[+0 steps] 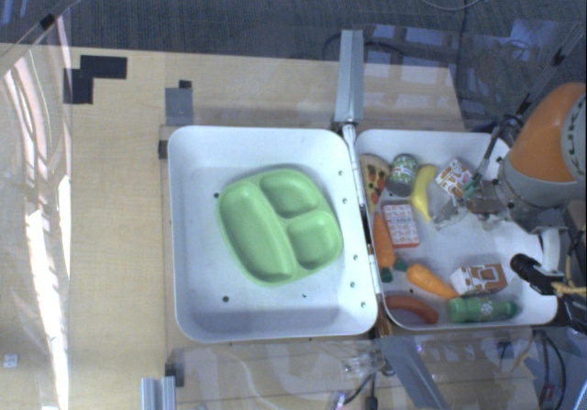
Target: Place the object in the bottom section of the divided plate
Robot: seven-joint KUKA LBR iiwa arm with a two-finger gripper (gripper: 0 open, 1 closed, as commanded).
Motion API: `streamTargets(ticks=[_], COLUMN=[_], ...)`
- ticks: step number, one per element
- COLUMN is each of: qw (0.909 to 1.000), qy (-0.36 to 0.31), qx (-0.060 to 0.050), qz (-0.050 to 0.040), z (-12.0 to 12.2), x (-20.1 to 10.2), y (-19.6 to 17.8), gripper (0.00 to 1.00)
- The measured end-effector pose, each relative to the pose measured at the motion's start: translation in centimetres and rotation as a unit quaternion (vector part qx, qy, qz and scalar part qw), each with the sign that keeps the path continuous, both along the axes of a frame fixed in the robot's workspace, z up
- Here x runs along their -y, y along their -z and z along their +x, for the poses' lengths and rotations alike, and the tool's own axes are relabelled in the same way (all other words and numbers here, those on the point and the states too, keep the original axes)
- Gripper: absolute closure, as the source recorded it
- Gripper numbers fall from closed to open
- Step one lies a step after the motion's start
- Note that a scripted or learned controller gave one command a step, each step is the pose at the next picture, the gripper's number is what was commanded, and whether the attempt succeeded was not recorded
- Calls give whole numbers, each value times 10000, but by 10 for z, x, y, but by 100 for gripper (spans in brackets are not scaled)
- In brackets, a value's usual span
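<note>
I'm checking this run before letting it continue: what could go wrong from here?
1. The right bin is crowded: the banana, can and small carton lie close together by the gripper, so a grasp may catch the wrong item or slip.
2. The green divided plate sits rotated in the left bin, so the bottom section could be misjudged.
3. The carry crosses the divider between the bins, where a loose item might drop.

The robot arm is round and fat, with a bright orange band on top and smooth grey below it. Its small end effector is grey metal.
</note>
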State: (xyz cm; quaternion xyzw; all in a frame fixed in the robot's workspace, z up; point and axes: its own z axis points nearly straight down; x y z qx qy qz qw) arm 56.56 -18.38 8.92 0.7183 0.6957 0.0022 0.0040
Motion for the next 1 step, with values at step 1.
streamTargets(ticks=[1], qw=[10000], qy=[-34], qx=[21], qz=[9], z=[3], x=[-3], y=[-11], gripper=[100])
